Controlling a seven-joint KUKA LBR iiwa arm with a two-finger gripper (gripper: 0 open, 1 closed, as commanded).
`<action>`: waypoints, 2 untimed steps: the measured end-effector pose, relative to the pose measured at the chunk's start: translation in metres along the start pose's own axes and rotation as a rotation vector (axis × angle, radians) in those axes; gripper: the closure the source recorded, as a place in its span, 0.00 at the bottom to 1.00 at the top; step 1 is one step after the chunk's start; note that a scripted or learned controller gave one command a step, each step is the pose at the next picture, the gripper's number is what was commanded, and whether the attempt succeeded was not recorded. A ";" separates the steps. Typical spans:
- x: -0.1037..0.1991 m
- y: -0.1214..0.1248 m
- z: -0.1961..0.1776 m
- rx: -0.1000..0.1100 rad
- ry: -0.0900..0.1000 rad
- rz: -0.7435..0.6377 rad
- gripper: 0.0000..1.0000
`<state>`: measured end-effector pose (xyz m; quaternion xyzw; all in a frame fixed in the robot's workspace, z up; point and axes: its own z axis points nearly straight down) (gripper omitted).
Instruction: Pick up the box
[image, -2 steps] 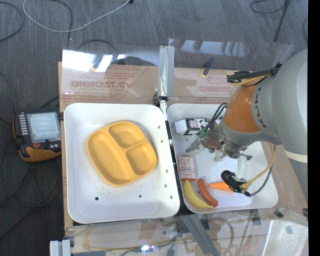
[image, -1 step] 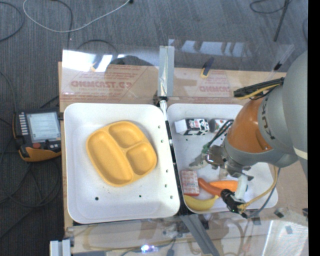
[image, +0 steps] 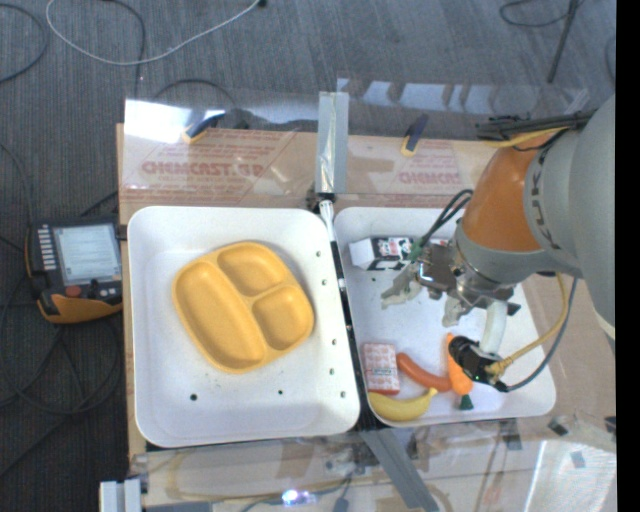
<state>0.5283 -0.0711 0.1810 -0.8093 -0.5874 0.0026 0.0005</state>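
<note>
Over the right bin (image: 540, 398) hangs the tool (image: 432, 285) — jaw state cannot be told. Small pink box (image: 380, 366) lies near-left — beside carrot (image: 432, 374) and banana (image: 404, 405).

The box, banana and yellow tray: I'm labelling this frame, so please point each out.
box (image: 381, 366), camera view, middle of its top face.
banana (image: 403, 405), camera view, mid-curve.
yellow tray (image: 212, 308), camera view, its large compartment.
</note>
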 end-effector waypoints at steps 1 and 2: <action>0.024 -0.055 0.001 0.004 0.001 -0.013 0.00; -0.014 0.006 0.001 0.001 -0.001 0.082 0.00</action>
